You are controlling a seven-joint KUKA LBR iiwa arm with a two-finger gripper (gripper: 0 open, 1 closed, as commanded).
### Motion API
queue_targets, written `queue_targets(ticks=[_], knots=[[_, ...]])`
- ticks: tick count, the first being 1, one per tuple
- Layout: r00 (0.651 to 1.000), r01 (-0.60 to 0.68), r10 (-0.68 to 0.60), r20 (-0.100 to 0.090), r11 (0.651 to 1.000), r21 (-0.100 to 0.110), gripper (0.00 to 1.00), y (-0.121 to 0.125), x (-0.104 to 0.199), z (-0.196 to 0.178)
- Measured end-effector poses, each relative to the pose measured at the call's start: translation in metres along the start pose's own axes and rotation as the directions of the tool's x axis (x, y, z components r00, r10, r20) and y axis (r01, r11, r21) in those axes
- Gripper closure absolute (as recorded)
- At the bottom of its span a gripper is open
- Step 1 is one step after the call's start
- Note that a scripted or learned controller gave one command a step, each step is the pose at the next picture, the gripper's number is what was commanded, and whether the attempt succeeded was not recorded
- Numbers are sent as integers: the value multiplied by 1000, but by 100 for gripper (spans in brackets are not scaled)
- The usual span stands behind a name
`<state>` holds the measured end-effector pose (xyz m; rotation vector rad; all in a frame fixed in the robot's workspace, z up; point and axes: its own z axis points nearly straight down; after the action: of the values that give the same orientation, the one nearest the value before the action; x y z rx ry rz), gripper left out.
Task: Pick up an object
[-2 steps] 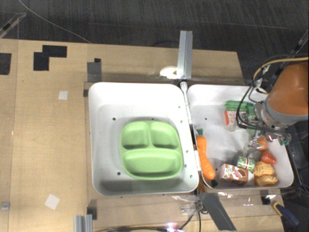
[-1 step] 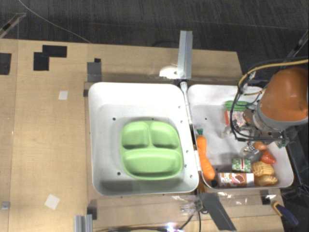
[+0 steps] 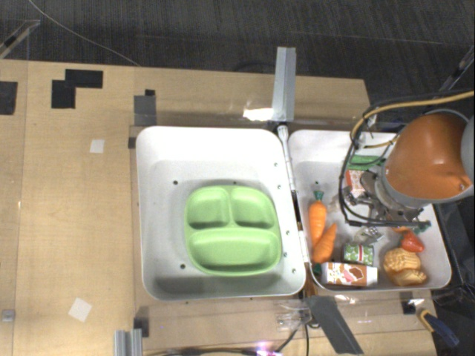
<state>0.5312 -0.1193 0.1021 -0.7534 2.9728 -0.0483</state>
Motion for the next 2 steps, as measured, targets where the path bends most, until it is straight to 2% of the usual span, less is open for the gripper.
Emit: queue_targets(ticks=[1,2], knots=[[997,64,-65,-41,998,-26,0,32,0,8],[954,293,-296,-49,955,-45,0,14,-23,10]])
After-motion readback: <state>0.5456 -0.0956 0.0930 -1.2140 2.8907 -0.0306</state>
